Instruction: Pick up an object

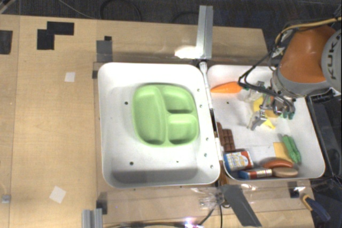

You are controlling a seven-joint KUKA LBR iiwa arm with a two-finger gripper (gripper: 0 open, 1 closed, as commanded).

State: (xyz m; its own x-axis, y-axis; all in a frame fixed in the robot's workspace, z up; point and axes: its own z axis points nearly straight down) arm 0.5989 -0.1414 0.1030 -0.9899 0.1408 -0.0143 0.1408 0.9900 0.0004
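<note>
Gripper [261,117] poised over the right bin [315,136], above a small yellow object [269,124], possibly a toy, lying directly beneath its fingertips. Whether the gripper is spread or clenched cannot be told. 1 orange carrot [226,88] lies near, toward the left bin [112,131].

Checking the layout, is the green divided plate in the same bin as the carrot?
No, the green divided plate lies in the left bin, while the carrot lies in the right bin.

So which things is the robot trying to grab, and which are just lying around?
For the job:
- the two-finger gripper
- the right white bin of toys: orange carrot, yellow piece, green pod, brown chocolate bar

Just lying about:
- the green divided plate
- the left white bin holding it
</note>
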